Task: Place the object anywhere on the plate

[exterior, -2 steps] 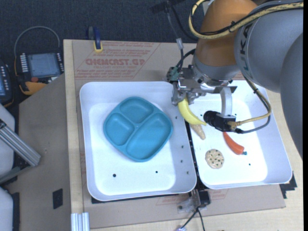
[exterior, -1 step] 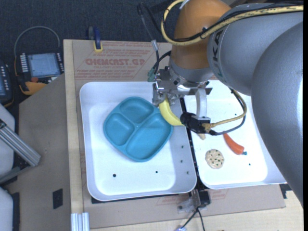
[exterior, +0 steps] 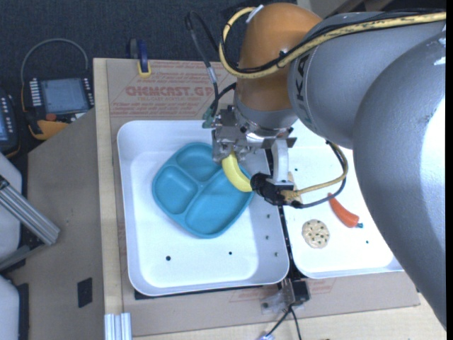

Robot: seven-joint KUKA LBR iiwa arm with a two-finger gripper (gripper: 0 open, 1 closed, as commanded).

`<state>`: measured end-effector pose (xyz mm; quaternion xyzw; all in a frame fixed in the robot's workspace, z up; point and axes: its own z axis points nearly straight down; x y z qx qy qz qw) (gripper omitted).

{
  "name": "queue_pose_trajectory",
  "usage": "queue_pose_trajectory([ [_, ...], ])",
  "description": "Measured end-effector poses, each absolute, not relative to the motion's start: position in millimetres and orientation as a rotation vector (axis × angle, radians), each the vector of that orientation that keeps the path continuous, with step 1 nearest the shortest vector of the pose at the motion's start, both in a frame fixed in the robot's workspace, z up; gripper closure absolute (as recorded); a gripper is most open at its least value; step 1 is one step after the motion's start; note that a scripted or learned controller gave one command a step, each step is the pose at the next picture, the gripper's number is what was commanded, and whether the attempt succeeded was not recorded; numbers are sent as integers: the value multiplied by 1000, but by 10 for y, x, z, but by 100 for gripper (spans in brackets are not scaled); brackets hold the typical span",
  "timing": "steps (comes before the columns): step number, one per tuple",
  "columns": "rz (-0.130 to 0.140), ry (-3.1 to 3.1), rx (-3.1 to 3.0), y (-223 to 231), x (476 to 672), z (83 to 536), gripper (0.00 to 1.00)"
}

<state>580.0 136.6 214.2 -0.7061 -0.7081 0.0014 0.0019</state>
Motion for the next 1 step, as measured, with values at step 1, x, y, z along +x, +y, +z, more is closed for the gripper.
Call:
queue_pose_trajectory([
  [1, 4, -2220, -2219, 1352, 5805, 2147, 0],
])
